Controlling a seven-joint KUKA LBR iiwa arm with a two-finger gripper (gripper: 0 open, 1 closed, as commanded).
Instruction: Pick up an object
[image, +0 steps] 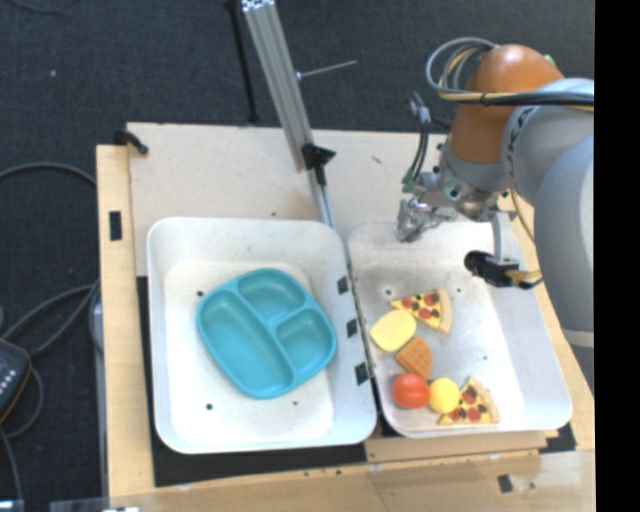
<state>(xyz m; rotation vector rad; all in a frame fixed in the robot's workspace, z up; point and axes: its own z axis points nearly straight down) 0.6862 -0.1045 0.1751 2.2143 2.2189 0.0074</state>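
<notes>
My arm, upper right of frame

I see a grey arm (560, 190), orange band (500, 100), looped cables (455, 62), metal gripper (412, 228).

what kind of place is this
Probably a robotics lab bench set up for grasping trials: a grey arm with a gripper reaches over two white bins, one holding toy food such as a pizza slice, the other a blue divided plate.

2 flat toy pizza slices (428, 308), (478, 402), a yellow piece (393, 329), waffle (415, 356), red tomato (409, 391) and lemon (444, 395) lie clustered in the right white bin (520, 340).
</notes>
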